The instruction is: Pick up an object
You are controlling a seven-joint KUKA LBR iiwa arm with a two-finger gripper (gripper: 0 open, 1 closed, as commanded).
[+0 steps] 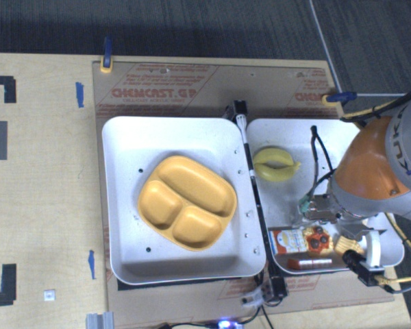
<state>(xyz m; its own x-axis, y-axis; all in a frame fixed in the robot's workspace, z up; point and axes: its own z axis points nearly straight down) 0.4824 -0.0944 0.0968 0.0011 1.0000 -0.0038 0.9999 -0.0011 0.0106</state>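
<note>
While the arm (pixel 373 163) hangs over the right bin (pixel 291 132), I read this as the approach step: nothing is lifted yet. The claw (pixel 323 211) sits low over the near half of that bin, just above the flat red-and-white packet (pixel 303 242) lying along the bin's near edge. I can't tell whether the claw is wide or narrow; the wrist and cabling block it from this angle.

Candidates in the right bin: the packet at the near edge, and a yellow banana (pixel 274 164) near the far-left corner, close to the wall shared with the left bin (pixel 123 142). The left bin carries a yellow divided tray (pixel 186 201) around its middle, well apart from the arm.

My guess is the packet is the target, being closest. It lies flat, so the next move needs a straight drop with the claw spread across its short side, then a firm close before lifting. Risk: it slips out or the claw just scrapes the bin floor. The banana looks like the easier grab.
</note>
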